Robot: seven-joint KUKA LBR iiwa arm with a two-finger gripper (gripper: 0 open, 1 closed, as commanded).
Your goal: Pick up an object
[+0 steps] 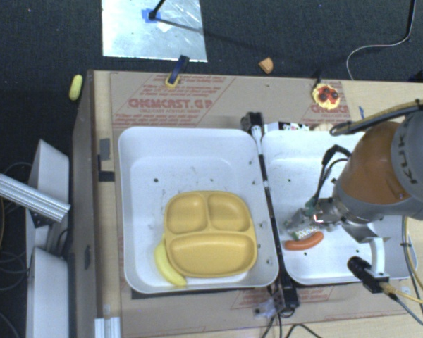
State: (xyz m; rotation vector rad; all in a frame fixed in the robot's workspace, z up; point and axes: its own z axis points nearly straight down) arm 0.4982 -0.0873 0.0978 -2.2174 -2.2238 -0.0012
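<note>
In the right bin (296, 167) an orange sausage-shaped toy (304, 241) lies near the front. My gripper (301, 222) hangs low just above and behind it, at the end of the grey arm with the orange band (377, 167). In the left bin (197, 153) sits a yellow divided plate (210, 232). A yellow banana (167, 266) lies tucked under that plate's front left edge.
The divider (266, 189) between the two bins runs just left of the gripper. Cables and a black fitting (363, 272) hang off the arm near the right bin's front edge. A small red and yellow object (327, 94) lies on the bench behind the bins.
</note>
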